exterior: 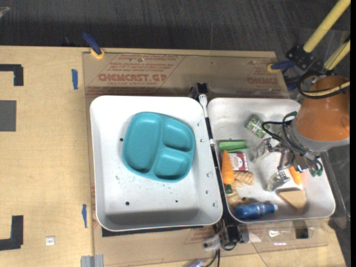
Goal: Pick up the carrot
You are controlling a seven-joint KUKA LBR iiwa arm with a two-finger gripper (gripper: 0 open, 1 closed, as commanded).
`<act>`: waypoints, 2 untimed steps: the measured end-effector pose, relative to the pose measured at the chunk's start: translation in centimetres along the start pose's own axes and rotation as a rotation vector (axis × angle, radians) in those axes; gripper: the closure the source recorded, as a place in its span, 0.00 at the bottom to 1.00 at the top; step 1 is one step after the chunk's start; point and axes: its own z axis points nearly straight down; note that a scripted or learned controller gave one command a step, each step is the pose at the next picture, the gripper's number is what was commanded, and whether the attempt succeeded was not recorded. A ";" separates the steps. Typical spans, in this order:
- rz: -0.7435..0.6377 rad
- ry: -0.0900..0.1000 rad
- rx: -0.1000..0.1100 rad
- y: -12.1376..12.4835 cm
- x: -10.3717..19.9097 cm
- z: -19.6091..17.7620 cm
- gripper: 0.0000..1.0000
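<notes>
Carrot (227, 169) lying lengthwise at the left edge of the right bin (328, 204), just below a green item (232, 145) and beside a small red-and-white packet (239, 161); waffle-like biscuit (243, 178) touching its lower end; blue bottle (255, 209) further down along the front wall. Gripper (282, 171) hanging over the right half of that bin, well apart from the carrot, above a tan wedge (293, 197); finger state impossible to tell. Teal divided plate (158, 146) resting in the left bin (108, 193).
</notes>
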 end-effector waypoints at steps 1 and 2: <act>-0.217 0.000 0.001 -7.4 0.5 0.2 0.00; -0.217 -0.014 0.005 -7.4 0.0 -1.2 1.00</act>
